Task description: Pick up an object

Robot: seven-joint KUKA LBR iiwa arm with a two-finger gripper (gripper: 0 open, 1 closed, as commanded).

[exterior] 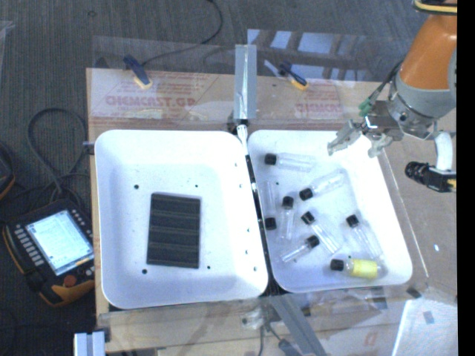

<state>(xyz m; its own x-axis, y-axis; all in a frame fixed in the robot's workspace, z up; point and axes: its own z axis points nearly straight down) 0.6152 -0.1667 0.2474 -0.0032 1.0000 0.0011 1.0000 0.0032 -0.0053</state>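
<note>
While the vials (308, 217) lay scattered loose across the right bin (397, 262), ready for grabbing, the gripper (358, 140) hung above that bin's far rim with its jaws spread wide and nothing between them, seemingly poised to descend.

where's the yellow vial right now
The yellow vial lies in the right bin, at its near right corner, black cap pointing left, just below a clear vial.
</note>
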